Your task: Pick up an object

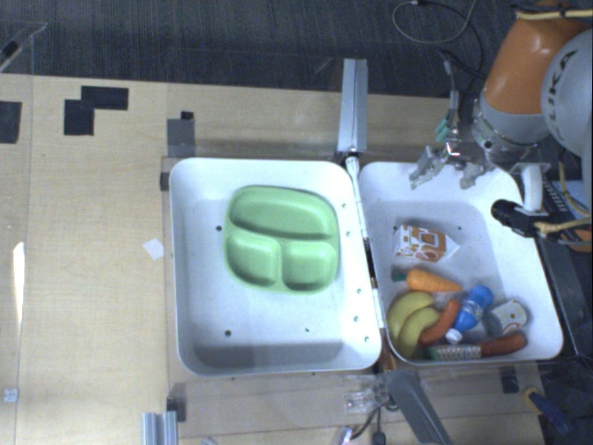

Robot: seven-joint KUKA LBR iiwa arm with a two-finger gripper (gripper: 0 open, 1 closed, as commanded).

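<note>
- The grey arm's two-finger gripper (pixel 447 167) hangs over the far edge of the right shallow white bin (pixel 533 290), its fingers spread apart with nothing between them.
- In that bin, nearer the camera than the gripper, lie a small orange-and-white packet (pixel 421 243), an orange carrot (pixel 432 280), yellow bananas (pixel 414 317) and a blue-capped bottle (pixel 473 306).
- Left of that bin, the left white bin (pixel 190 276) holds a green three-compartment plastic tray (pixel 281 237).
- Both bins sit on the pale wooden bench (pixel 83 276).
</note>
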